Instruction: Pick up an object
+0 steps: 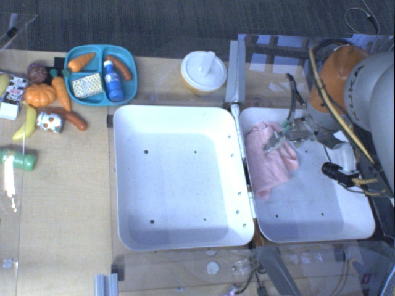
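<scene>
Fingers (276,139): spread apart, tips on upper right part of pink cloth (269,157), nothing clamped | Pink cloth: crumpled, long axis running from bin's far edge toward near edge, against left wall of right bin (321,227) | Left bin (179,177): beside it on desk (62,214)

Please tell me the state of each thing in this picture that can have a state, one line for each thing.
Pink cloth: crumpled, lying in the right bin by its left wall.
End effector: over the cloth's upper right part, fingers spread, nothing visibly between them.
Left bin: holding no objects.
Blue plate: filled with toy food, on the bench.
White cup: upright, lid on, behind the bins.
</scene>
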Action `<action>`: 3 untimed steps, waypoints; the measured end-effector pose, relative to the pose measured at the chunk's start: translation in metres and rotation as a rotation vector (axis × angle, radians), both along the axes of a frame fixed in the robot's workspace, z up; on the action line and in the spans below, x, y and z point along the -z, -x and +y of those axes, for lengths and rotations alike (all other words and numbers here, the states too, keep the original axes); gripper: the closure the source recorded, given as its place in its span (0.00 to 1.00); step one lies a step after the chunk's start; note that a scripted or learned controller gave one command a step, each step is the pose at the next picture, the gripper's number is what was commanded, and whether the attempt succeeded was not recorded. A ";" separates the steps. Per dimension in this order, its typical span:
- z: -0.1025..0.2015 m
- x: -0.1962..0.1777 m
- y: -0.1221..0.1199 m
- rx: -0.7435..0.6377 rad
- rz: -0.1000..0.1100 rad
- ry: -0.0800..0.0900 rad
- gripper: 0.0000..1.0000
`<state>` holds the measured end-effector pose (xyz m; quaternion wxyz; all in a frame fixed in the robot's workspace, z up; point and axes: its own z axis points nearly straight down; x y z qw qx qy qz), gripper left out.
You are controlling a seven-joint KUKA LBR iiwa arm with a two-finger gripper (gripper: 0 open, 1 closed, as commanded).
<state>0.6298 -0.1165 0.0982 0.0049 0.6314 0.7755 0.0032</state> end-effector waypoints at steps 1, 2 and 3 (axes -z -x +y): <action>-0.021 0.005 0.031 0.016 -0.008 0.000 0.00; -0.033 0.005 0.055 0.004 -0.010 0.001 0.00; -0.062 0.005 0.106 0.002 -0.010 0.003 0.00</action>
